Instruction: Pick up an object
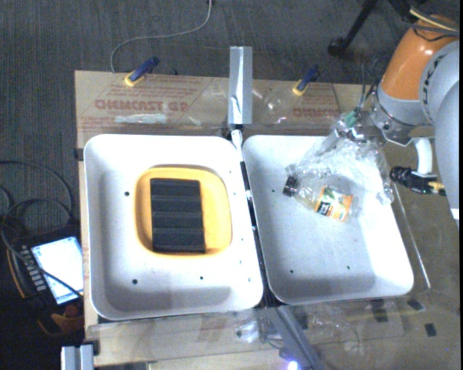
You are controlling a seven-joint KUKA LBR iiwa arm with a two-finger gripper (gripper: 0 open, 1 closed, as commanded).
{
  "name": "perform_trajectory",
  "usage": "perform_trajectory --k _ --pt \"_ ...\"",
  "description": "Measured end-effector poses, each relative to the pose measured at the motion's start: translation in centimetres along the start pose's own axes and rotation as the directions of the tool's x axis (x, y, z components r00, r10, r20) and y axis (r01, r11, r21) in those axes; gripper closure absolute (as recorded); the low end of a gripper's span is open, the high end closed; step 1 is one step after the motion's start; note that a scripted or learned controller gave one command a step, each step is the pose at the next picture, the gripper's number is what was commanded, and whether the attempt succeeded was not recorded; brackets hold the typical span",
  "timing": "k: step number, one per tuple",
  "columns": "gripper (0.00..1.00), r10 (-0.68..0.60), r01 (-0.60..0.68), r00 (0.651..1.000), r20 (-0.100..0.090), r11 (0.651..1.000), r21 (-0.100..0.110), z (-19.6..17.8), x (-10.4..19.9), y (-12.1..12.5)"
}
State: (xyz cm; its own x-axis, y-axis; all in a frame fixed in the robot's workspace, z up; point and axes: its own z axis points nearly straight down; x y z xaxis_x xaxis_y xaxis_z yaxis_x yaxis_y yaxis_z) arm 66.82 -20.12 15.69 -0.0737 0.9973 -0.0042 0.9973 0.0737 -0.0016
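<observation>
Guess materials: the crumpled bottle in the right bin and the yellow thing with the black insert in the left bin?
Bottle: looks like thin clear plastic, glossy; it is see-through, creased and glinting, with an orange label. Yellow item: likely moulded plastic, smooth with a slight sheen and rounded corners; its black insert looks matte and ribbed, maybe rubber or foam, hard to tell.

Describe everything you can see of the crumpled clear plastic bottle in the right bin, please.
The crumpled clear plastic bottle lies on its side in the right white bin, toward its far right corner. It looks crushed and glossy, with a dark cap pointing left and an orange and yellow label low on its body. The gripper is at its upper end.
</observation>
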Motion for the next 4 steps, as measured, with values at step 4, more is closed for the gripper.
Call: perform_trajectory --k 4 --pt "0.00 0.115 -0.116 0.993 -0.014 0.993 -0.018 6.2 -0.5 -8.8"
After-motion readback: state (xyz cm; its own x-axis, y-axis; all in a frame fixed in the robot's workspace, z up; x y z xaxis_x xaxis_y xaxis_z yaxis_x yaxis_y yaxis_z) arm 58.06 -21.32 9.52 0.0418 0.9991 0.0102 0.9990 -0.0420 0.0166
